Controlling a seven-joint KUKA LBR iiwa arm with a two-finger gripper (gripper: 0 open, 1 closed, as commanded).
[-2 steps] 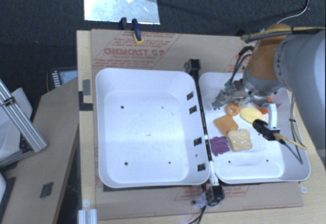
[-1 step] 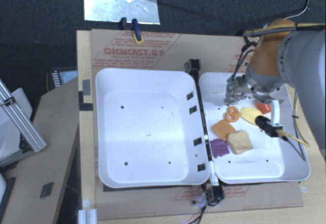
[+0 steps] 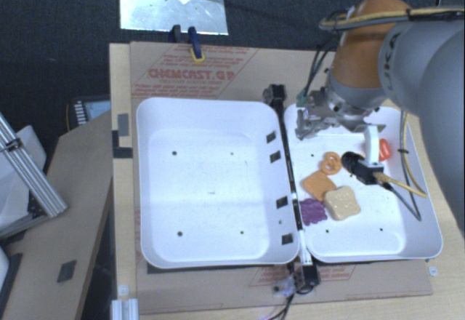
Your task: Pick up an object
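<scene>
Right bin (image 3: 407, 238): orange ring (image 3: 331, 162), tan slice (image 3: 342, 203), purple piece (image 3: 314, 211). End effector (image 3: 311, 122) at back-left corner; open or closed, cannot tell.

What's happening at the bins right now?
The grey arm's gripper hangs over the far left corner of the right-hand white bin, with nothing visibly held. The toys lie nearer: a small orange ring, a flat orange piece, a purple lump and a tan toast-shaped block.

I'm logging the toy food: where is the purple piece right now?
The purple piece lies in the right bin, against its left wall, just below the orange slab and left of the toast.
</scene>
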